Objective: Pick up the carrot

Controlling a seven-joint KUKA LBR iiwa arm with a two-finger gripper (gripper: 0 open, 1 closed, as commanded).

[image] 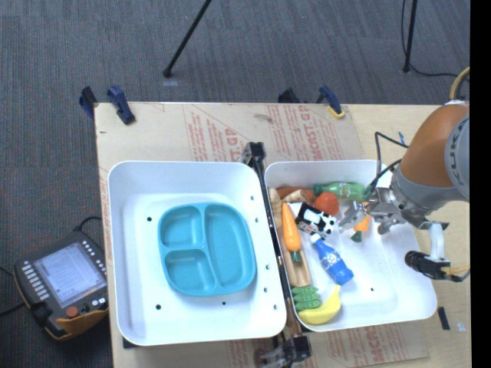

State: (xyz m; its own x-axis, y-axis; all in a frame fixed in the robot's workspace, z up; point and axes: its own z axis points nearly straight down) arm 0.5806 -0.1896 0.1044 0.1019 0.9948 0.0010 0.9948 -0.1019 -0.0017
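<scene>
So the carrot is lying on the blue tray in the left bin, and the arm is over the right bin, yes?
Not quite. The camera view shows the carrot in the right bin, near its left wall, among the other toys. The blue tray sits in the left bin with nothing on it. The arm is indeed over the right bin.

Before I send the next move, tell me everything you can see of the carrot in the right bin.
The carrot is a smooth orange toy, plastic by its look, with a small green stem at its lower end. It lies flat and roughly lengthwise along the left wall of the right bin, on a pale tan, wood-like piece. The black-and-white cow toy sits close on its right. The gripper is off to the right, apart from it.
</scene>
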